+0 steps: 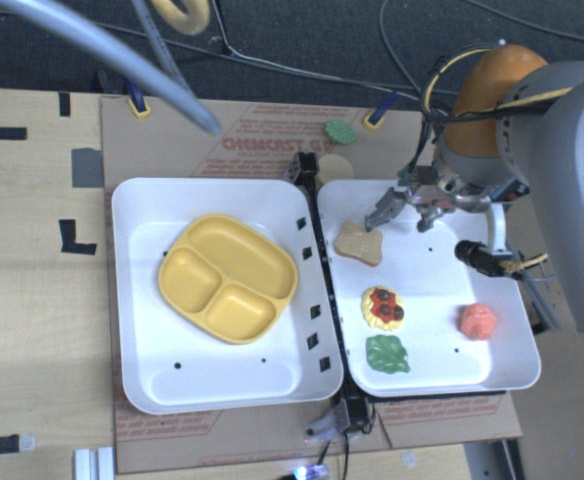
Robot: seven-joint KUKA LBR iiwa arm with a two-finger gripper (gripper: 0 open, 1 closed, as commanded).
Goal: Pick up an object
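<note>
Left bin: white, shallow, well to the left of the gripper. It contains one yellow compartment plate, lying flat and slightly rotated, with three sections.

Divider: the two bins meet along a black clipped seam, left of the gripper.

Right bin: white, shallow, directly beneath the gripper. Contents noted:
- Tan bread-shaped piece, just below and left of the nearer fingertip, close to it but not seen touching.
- Round red-and-yellow pizza-like piece, below the gripper, apart from it.
- Green leafy piece, further below, just beneath the round piece.
- Pink-red lumpy piece, below and right of the gripper, near the bin's right wall.

Gripper: positioned over the upper part of the right bin, two fingers spread apart, tips pointing down and left. Nothing is seen between them.

Outside the bins: a small green waffle-textured piece on the cardboard, above and left of the gripper.
</note>
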